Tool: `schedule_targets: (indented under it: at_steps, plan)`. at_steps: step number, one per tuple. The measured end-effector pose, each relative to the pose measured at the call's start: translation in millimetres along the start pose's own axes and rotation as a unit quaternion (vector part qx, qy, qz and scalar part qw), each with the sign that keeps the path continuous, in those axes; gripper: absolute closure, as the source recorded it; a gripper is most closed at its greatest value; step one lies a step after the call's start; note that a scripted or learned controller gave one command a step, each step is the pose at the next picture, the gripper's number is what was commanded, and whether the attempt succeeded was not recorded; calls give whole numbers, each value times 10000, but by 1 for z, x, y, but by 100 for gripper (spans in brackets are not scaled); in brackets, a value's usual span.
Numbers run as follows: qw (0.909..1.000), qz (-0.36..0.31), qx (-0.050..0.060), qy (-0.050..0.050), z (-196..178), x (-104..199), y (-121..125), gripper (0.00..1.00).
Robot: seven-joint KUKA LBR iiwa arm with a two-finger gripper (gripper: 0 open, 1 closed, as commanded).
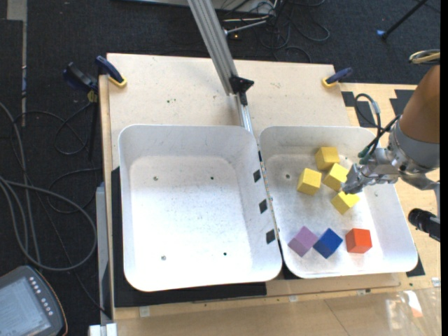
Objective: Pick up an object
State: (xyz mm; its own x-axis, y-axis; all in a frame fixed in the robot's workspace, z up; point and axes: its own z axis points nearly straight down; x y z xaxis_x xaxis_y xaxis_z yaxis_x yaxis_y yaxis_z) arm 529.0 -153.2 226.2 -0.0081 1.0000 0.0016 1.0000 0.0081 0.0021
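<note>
Seven cubes in your right bin [402, 219]: 4 yellow cubes [309, 180], 1 purple [303, 241], 1 blue [327, 243], 1 orange [358, 240]. Gripper [355, 181] sits among the yellows; can't tell its state.

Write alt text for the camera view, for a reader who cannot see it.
A grey robot arm's end effector reaches in from the right among four yellow cubes in the right white bin. A purple cube, blue cube and orange cube sit nearer the front.
</note>
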Motion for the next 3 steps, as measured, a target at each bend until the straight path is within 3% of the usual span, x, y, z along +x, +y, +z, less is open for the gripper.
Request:
schedule_targets:
  at_steps: [2, 3]
  plan:
    - [10000, -12, 8, 5, -13, 122, -10, 100]
    - [10000, -7, 16, 4, -2, 180, -15, 100]
